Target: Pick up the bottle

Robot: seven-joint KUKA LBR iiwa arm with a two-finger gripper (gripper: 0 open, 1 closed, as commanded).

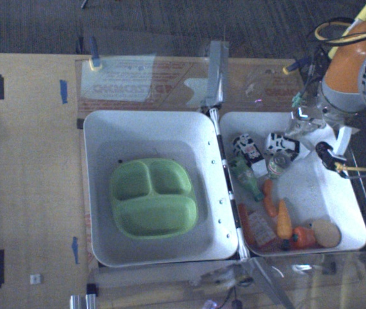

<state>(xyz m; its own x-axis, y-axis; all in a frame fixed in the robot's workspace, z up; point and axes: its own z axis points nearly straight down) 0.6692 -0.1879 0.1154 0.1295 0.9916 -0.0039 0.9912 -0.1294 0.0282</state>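
Observation:
The bottle point(245, 178) is small and green and lies on its side by the left wall of the right bin point(337, 201), pointing toward the front. My gripper point(298, 131) hangs over the back of that bin, right of and behind the bottle and well apart from it. It sits just above a black-and-white cow toy point(281, 144). The arm's orange band point(350, 66) is above it at the top right.
Around the bottle lie a second cow toy point(247, 148), a small can point(277, 166), two carrots point(283, 219), a red packet point(260, 229), a red fruit point(303, 237) and a potato point(327, 234). The left bin point(99, 147) holds a green divided plate point(153, 197).

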